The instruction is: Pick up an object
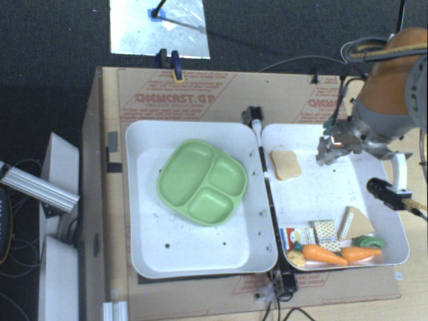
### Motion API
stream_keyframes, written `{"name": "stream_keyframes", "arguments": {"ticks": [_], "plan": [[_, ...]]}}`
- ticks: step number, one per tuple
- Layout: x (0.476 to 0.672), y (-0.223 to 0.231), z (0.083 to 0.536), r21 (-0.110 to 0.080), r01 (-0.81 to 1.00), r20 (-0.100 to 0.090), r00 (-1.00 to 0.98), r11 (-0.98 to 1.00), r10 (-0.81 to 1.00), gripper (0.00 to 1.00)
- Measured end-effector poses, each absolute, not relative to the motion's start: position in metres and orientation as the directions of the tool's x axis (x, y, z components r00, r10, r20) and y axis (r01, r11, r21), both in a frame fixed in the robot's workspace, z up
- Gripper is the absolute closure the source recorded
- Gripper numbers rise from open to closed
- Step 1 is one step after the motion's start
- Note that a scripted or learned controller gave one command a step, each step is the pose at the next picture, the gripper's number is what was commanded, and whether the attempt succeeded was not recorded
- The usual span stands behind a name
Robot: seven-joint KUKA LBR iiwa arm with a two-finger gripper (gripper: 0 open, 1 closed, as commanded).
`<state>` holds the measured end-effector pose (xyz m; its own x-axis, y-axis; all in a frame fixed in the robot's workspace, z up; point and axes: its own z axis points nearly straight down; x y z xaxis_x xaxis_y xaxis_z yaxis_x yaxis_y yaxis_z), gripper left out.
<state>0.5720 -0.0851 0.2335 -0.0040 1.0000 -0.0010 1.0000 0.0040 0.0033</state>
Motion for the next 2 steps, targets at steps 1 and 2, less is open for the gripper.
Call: {"name": "stream_keyframes", "arguments": {"ticks": [1,2], "plan": [[0.572,-0.085,0.233,0.002,1.0,-0.001,-0.004,0.004,1.0,0.0],[0.504,-0.099,0.143,-0.002,1.0,0.0,-0.002,0.002,1.0,0.0]]}}
